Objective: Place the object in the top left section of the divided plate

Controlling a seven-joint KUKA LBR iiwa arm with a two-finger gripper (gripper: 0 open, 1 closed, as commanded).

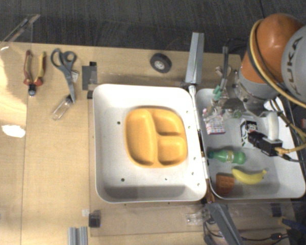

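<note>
The yellow divided plate (156, 136) sits at the centre of the left bin (112, 182). The pincer (220, 98) hangs over the right bin's (290, 188) far-left corner (finger state cannot be determined). A banana (249, 175), green bottle (227, 156) and brown block (225, 181) lie along that bin's near edge.

robot arm (290, 45): rounded grey housing with a broad orange band and dark "kuka" lettering on the grey shell. yellow and black cables (290, 146) loop beside it; a black connector block and metal bracketry sit below the wrist.
</note>
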